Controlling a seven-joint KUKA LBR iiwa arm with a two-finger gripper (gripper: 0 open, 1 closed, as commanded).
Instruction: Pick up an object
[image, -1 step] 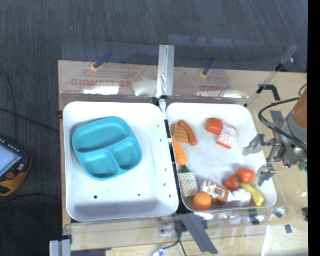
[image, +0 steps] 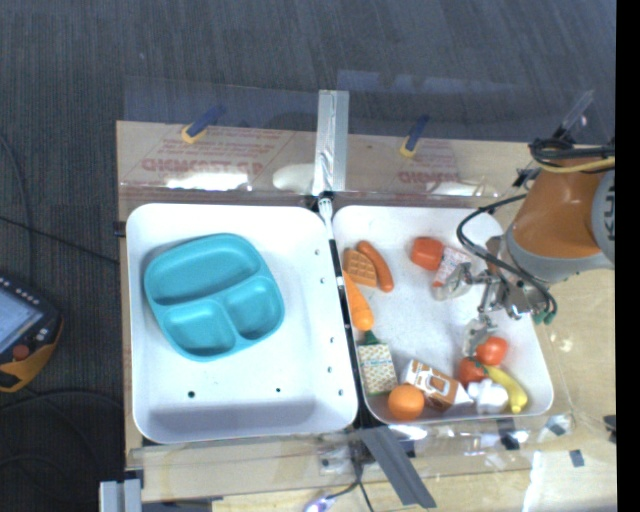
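My gripper (image: 488, 312) hangs over the right bin (image: 400, 225), near its right wall, at the end of the grey arm with the orange band (image: 560, 215). Just below it lies a red tomato (image: 491, 351), with a second red piece (image: 470, 372) and a yellow banana (image: 506, 388) a little further down. A small pale object (image: 450, 276) lies just left of the gripper. I see nothing held in the gripper.
The right bin also holds a red pepper (image: 427, 253), a sausage (image: 368, 266), a carrot (image: 360, 308), a checkered block (image: 376, 368), an orange (image: 405, 402) and a small box (image: 432, 385). In the left bin (image: 180, 400) lies a blue divided tray (image: 212, 294).
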